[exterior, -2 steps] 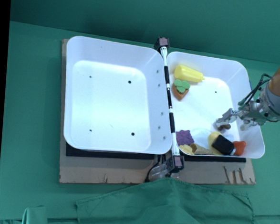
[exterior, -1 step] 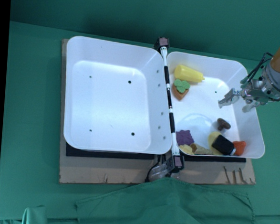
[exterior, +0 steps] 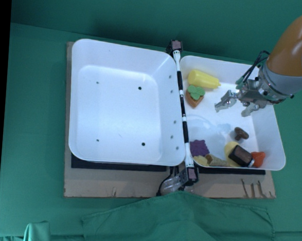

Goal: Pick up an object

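Nearest you, a rumpled green cloth (exterior: 185, 223) lies over the front edge of the brown board (exterior: 110, 184) under both bins. Just beyond it, along the front wall of the right bin (exterior: 276, 136), you have a cluster: a purple toy (exterior: 199, 146), a dark brown bottle (exterior: 240, 155) lying against a yellow piece (exterior: 231, 147), and an orange piece (exterior: 258, 158) touching the bottle's end. A small brown object (exterior: 241, 133) sits a little farther back. Above the bin's middle the gripper (exterior: 237, 104) hovers with its fingers spread apart and nothing between them. Farther back lie an orange-and-green carrot toy (exterior: 195, 95) and a yellow corn toy (exterior: 204, 79). The left bin (exterior: 88, 56) sits alongside.
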{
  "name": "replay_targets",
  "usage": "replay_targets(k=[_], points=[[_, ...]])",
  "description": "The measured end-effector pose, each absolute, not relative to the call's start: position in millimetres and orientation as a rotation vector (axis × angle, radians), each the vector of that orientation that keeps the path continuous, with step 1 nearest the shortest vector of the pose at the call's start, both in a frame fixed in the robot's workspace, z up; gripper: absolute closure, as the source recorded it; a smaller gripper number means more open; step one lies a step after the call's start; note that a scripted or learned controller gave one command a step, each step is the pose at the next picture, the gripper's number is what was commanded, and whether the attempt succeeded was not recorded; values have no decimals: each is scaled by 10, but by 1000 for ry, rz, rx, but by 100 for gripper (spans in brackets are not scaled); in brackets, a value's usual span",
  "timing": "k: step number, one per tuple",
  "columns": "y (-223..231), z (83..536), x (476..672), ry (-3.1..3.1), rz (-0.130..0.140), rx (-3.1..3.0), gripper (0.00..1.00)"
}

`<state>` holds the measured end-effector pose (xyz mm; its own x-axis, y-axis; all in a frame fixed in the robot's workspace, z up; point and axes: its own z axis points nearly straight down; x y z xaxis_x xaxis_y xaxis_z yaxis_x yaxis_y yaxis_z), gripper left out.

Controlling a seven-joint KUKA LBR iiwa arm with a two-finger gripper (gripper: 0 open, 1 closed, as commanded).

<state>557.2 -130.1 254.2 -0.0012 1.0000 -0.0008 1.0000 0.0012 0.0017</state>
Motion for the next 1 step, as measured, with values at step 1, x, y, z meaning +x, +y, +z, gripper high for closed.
replay_targets(k=[1], points=[[-686,2810,4964,2225,3,2221,0]])
